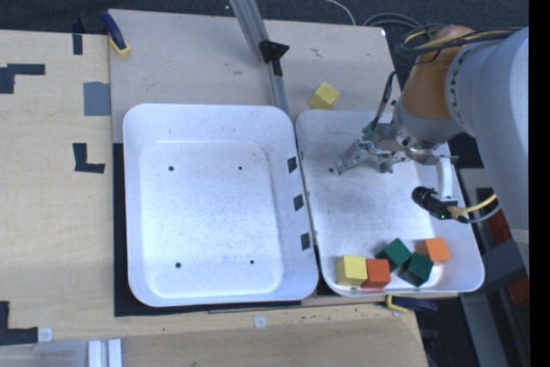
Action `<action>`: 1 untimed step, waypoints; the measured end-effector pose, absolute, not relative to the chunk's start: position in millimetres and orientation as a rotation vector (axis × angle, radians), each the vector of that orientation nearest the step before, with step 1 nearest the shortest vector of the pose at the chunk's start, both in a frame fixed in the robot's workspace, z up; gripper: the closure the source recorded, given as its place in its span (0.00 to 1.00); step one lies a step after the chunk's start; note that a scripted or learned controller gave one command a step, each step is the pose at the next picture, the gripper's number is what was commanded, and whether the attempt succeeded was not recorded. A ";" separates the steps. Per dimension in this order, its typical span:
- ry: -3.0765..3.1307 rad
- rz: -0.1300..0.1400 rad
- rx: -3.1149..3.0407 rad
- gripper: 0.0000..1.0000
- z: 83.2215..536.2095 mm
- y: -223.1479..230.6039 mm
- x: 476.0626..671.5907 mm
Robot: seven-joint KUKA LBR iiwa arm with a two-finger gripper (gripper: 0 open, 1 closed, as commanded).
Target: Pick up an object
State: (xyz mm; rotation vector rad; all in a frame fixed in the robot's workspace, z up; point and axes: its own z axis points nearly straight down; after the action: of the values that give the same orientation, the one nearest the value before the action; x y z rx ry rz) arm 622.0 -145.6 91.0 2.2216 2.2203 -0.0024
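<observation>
Camera view: I read it from left to right.
Left bin [146,185]: white, nothing here for me to aim at.
Yellow block on the bench [324,95]: outside the bins, just beyond the right bin's far-left corner.
Right bin [344,193]: my targets crowd its near edge: yellow cube [351,269], red cube [377,272], two green blocks [407,260], orange cube [436,249].
Gripper [345,165]: over the far half of the right bin, fingers pointing left; whether the jaws are parted I cannot tell.
Key relation: I judge the cluster lies toward the near edge from the gripper, well apart.

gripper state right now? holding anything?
Tool: over the right bin, apart from the blocks at its near edge; open or shut cannot be told.
</observation>
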 end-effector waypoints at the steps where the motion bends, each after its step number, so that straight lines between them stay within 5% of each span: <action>1: 2.223 -0.002 2.221 0.00 91.7 -143.7 621.5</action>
State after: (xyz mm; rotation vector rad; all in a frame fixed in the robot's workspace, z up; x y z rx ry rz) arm 621.5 -143.7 91.7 2.2207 2.2228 -0.0018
